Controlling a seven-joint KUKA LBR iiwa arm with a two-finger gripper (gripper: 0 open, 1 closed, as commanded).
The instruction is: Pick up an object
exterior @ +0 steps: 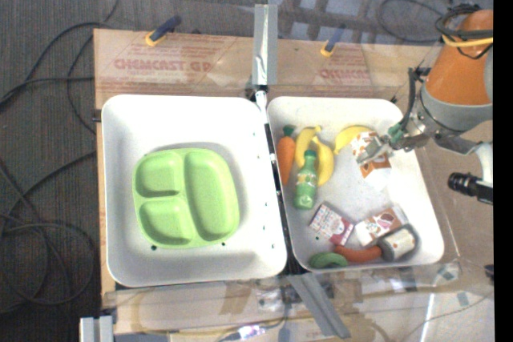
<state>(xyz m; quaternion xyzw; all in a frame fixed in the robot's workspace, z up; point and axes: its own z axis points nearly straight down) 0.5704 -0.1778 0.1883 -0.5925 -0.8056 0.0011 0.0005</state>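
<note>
The right bin (417,196) holds several objects: a carrot (285,158), a yellow banana (322,157), a green bottle (305,180), a yellow fruit (350,137), a pink and white carton (329,223), a second small carton (380,223), a metal can (400,243), a red pepper (361,254) and a green piece (326,259). My gripper (375,151) reaches in from the right, over the bin's upper right part. It sits right at a small orange and white packet (377,164), which it partly covers.
The left bin (120,252) holds a green divided plate (187,195). A metal strip (260,52) runs between the bins at the back. Yellow clamps (162,30) hold the board. Cables lie on the floor around the bench.
</note>
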